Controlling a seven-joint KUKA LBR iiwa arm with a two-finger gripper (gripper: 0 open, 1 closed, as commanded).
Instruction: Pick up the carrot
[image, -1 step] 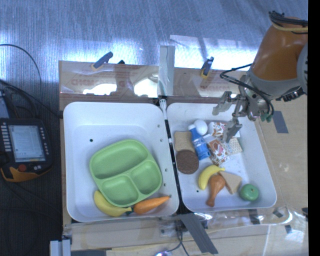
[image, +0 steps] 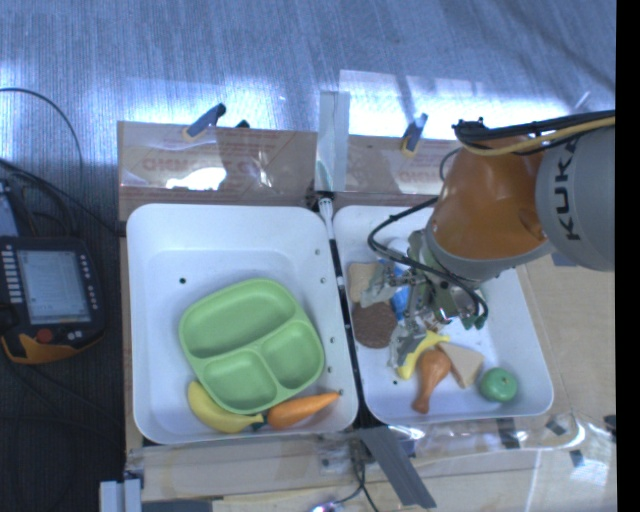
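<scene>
orange is what draws our eye first: the arm's orange band (image: 490, 205) sits over the right bin (image: 535, 345), with the grey link bearing the kuka lettering reaching in from the right edge. below the band the wrist points down into the bin, and the gripper (image: 425, 318) hangs low among a cluster of toy food. we cannot tell how far apart its jaws stand, because the metal parts blur into the items beneath, and we cannot say that it holds anything. a dark cable loops off the wrist on its left side.

just under the gripper we see a brown round cookie (image: 375, 324), a yellow piece (image: 415, 355), a chicken drumstick (image: 430, 375), a tan wedge (image: 465, 365) and, nearer the bin's front right corner, a green round fruit (image: 498, 384).

the carrot (image: 302, 408) lies in the left bin (image: 160, 300), at its front edge, touching the green divided plate (image: 250, 345) and just beside a banana (image: 220, 412). it is well apart from the gripper, across the wall between the two bins.
</scene>
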